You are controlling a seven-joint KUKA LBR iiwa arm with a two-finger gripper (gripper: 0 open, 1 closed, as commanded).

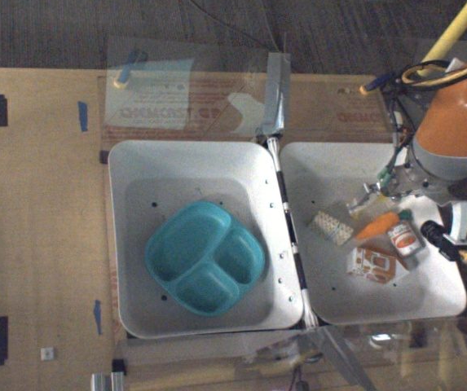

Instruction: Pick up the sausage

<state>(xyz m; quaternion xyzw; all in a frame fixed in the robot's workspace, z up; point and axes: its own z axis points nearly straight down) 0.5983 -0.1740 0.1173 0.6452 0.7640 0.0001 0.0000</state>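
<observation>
Inside the left bin (135,177) sits a teal tray (204,257); right bin (323,300) holds carrot (377,226), packets; end effector (380,187) state unclear.

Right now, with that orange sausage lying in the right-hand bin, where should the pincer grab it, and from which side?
Probably across the middle of the sausage, coming straight down from above. It lies flat and slanted, one end toward the pincer, the other beside a small can. Closing across its narrow width, clear of the can and the flat packet, looks safest.
</observation>
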